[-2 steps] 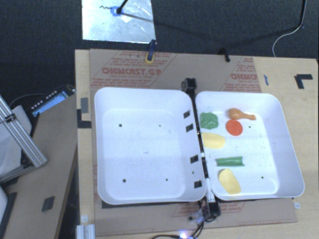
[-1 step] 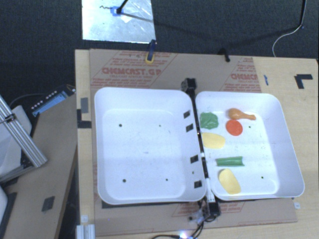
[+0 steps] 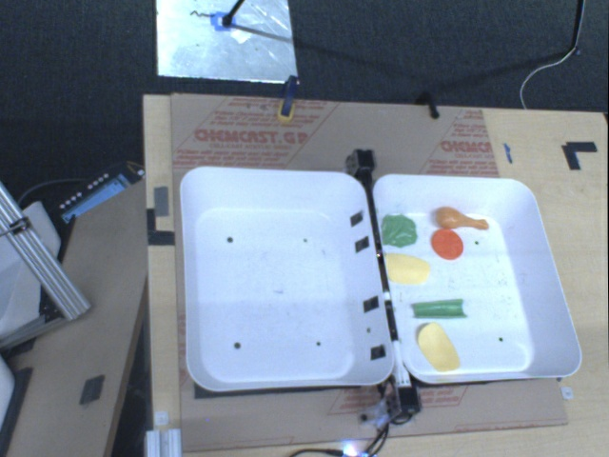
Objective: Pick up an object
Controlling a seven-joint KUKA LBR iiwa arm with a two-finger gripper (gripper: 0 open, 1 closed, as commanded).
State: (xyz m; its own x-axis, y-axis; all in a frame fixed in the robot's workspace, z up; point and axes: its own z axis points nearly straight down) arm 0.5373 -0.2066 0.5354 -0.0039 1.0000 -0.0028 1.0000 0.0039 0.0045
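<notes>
The glossy right bin (image 3: pixel 550 284) holds a flat red disc (image 3: pixel 447 244), a green bar (image 3: pixel 439 307) and a crinkled green lump (image 3: pixel 399 229).

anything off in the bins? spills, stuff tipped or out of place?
Nothing stands out. All six pieces lie flat inside the right bin: green leafy piece, orange drumstick-like piece, red disc, pale yellow piece, green stick, yellow oval. None overlap or hang over the rim.

Six items (image 3: pixel 447 244) — right bin (image 3: pixel 533 255)
</notes>
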